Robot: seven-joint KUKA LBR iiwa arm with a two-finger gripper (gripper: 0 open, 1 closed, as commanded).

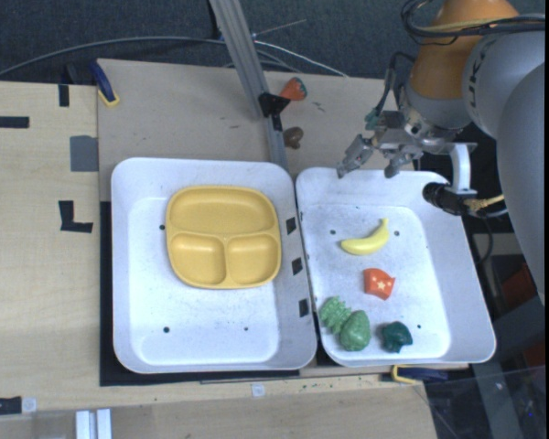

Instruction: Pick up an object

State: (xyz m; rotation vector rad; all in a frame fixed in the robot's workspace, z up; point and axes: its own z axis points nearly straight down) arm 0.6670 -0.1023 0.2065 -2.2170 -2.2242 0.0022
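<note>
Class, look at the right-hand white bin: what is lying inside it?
Inside the right bin lie a yellow banana, a red-orange piece, a light green lumpy item and a dark green item. Nothing covers them. The gripper hovers over the bin's far rim, fingers apart.

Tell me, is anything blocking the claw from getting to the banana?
Nothing visible does. The gripper hangs open over the right bin's far rim, and the banana lies alone on bare bin floor, apart from the other toys.
</note>
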